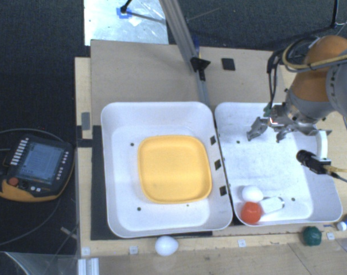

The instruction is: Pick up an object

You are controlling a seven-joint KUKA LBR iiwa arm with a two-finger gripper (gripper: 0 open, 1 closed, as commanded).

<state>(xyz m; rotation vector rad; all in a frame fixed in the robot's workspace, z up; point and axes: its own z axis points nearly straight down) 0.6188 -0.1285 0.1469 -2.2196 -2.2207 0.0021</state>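
Target cluster: I see a red ball (251, 212), a white egg-shaped object (252, 193) and a small white piece (272, 204) bunched together in the right bin (328, 208), at its near-left corner. The egg touches the red ball from behind; the white piece lies just beside both, toward the bin's middle.

Tool: my tool (269, 132) hangs over the far part of the right bin, well apart from that cluster. The fingers (256, 130) are spread wide with nothing between them.

Arm: the grey arm with its orange band (314, 67) reaches in from the counter's right side, with a black cable fitting (312, 161) trailing over the bin.

Left bin: the left bin (119, 211) carries a yellow square plate (174, 168) at its middle. It is large and flat, so I judge it a poor pick for this tool.

Outside the bins: a white egg (166, 245) lies on the counter (144, 73) just off the left bin's near edge; a dark green ball (311, 235) sits near the counter's near-right corner.

Progress: nothing is lifted and nothing is in the grasp. I judge the task at its approach stage. What is left is to travel toward the near-left corner of the right bin, descend, close on one object and raise it.

Risk: the objects crowd the bin wall, so I expect little room for the fingers.
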